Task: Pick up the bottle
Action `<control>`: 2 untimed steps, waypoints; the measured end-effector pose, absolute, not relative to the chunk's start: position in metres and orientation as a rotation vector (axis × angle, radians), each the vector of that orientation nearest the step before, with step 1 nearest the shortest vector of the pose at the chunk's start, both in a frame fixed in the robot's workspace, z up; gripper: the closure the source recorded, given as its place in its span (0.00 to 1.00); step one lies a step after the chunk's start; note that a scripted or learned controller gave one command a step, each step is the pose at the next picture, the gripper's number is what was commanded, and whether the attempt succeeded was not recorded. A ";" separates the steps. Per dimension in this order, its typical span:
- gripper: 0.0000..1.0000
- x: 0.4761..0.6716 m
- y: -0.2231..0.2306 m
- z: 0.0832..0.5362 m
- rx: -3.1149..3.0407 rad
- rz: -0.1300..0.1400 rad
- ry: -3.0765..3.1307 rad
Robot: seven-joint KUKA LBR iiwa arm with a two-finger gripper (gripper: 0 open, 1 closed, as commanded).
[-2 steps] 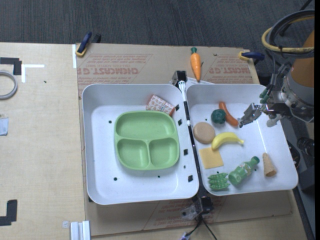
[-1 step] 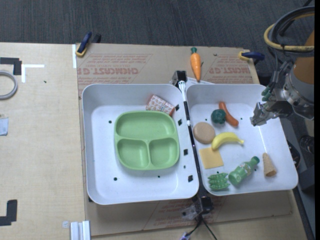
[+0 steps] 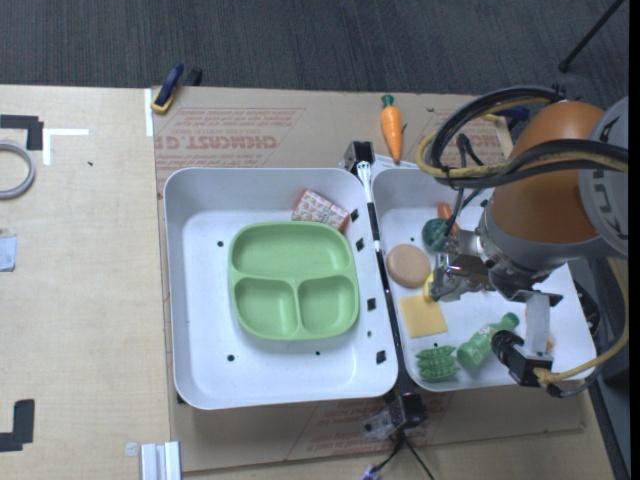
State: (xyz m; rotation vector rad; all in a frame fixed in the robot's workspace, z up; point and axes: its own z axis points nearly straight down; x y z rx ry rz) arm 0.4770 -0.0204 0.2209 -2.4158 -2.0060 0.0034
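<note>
Looking down on the worktop (image 3: 90, 268), I see the arm (image 3: 555, 183) reaching in from the right, its orange band bulking over the right bin (image 3: 570, 313). The hand (image 3: 447, 278) sits low over the middle of that bin, just right of a round tan piece (image 3: 407, 265) and above a flat yellow square (image 3: 423, 316). Whether it is released or clenched I cannot tell, since the wrist and cables cover most of it; nothing shows held in it.

The green bottle (image 3: 486, 342) lies on its side on the bin floor, near the front edge, with its cap end pointing up and to the right. It is apart from the hand, below and to the right of it. Just left of the bottle is a ribbed green item (image 3: 436, 362), close to touching it. A dark teal object (image 3: 436, 233) rests nearer the back of the bin, beside the arm's cables.

The left bin (image 3: 190, 298) holds a green divided tray (image 3: 295, 280) with three compartments, and a small patterned packet (image 3: 320, 208) sits just behind the tray. A toy carrot (image 3: 391, 125) lies on the cardboard behind the bins.
</note>
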 end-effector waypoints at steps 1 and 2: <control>1.00 0.477 0.000 0.237 -2.693 0.003 -1.617; 1.00 0.478 0.099 0.264 -2.615 0.004 -1.740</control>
